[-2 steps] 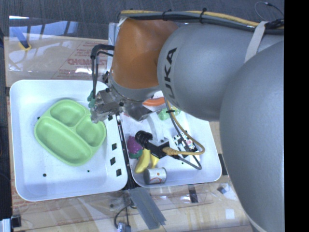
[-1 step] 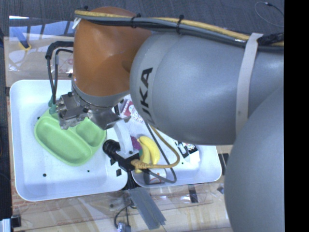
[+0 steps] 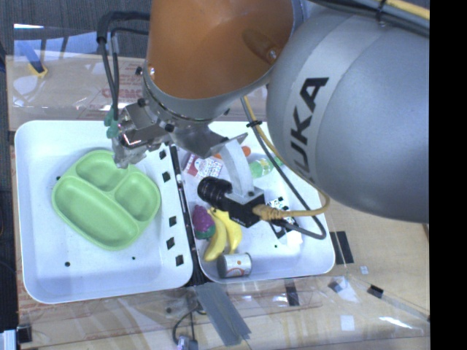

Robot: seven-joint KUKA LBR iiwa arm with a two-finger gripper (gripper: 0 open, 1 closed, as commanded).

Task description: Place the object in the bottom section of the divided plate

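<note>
Your hand (image 3: pixel 122 146) hovers at the upper edge of the green divided plate (image 3: pixel 106 201) in the left bin (image 3: pixel 44 268); you cannot tell its grip. Banana (image 3: pixel 222 233) and can (image 3: pixel 235 264) lie in the right bin (image 3: pixel 314 250).

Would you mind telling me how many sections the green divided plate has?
3. The green divided plate in the left bin has two small upper sections and one long bottom section; the arm overhangs its top edge.

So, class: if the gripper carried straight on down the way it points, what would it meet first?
Probably the green divided plate, at its upper rim: the gripper hangs right over that edge in the left bin. Depth is unclear.
</note>
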